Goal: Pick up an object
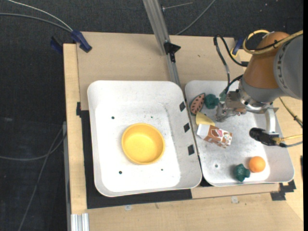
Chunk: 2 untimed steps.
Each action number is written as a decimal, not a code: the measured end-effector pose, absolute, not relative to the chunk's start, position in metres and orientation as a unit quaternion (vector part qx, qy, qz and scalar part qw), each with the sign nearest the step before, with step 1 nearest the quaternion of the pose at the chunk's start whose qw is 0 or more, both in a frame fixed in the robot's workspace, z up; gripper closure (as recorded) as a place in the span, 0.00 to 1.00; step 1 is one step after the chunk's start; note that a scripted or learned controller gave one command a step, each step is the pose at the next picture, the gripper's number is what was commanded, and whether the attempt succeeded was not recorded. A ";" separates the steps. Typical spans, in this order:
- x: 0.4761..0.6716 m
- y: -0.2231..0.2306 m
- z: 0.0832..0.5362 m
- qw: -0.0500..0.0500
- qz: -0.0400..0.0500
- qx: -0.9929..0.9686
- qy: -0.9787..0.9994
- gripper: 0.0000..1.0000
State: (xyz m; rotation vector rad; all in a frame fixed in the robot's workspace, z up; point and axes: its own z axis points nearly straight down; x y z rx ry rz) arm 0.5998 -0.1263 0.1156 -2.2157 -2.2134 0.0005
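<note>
My gripper point(223, 113) hangs low over the upper middle of the right bin point(276, 167), just above a small brown and white carton point(218, 136). A yellow wedge point(204, 120) lies to the gripper's left. Beside it are a brown and red slice-shaped piece point(197, 103) and a small dark green piece point(210, 100). Near the bin's front sit an orange ball point(257, 164) and a teal lump point(240, 172). Nothing shows between the fingers.
The left bin point(103, 129) holds a yellow bowl point(142, 143). A grey metal pole point(159, 28) slants down from the top to the gap between the bins. Tan bench surface surrounds both bins.
</note>
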 end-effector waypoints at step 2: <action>0.613 -0.125 0.223 -0.003 -0.003 -0.707 -0.708 1.00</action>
